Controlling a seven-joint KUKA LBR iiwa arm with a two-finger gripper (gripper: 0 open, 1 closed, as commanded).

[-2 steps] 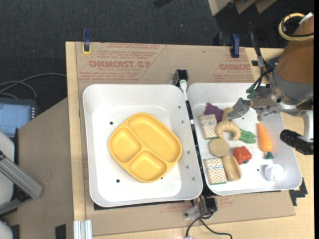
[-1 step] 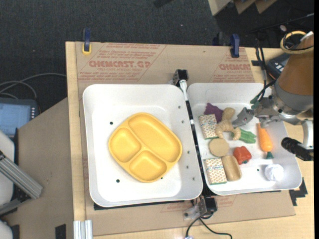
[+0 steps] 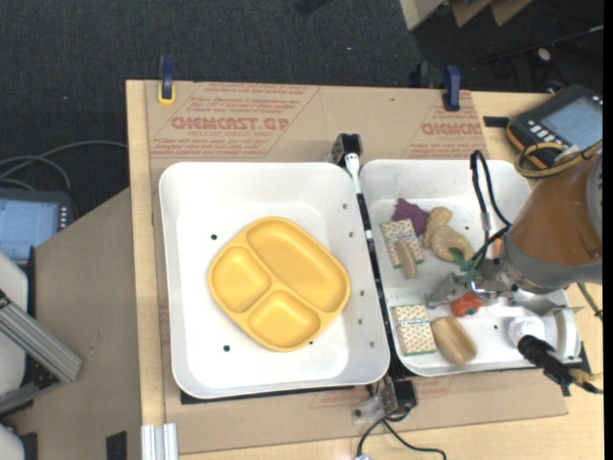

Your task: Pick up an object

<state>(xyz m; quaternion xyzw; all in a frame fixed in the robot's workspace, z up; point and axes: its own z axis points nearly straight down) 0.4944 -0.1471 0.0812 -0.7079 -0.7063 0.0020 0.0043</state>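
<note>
Several small objects lie in the right bin [image 3: 378,257]. A purple piece [image 3: 410,209] is at the back, with a tan peanut-shaped toy [image 3: 442,236] beside it. A patterned packet [image 3: 400,244] lies in the left part of the bin, and a second packet [image 3: 413,329] lies at the front left. A brown bread-like roll [image 3: 454,340] rests at the front. My gripper [image 3: 458,291] hangs low over the bin's middle, right above a small red object [image 3: 466,305] and next to a green piece [image 3: 469,267]. The arm's wrist hides the bin's right part.
The left bin [image 3: 182,257] holds a yellow divided plate [image 3: 278,281]. A black cable [image 3: 477,195] loops over the right bin's back. A handheld pendant [image 3: 556,127] lies on the bench at the far right. Blue clamps [image 3: 451,86] grip the board's back edge.
</note>
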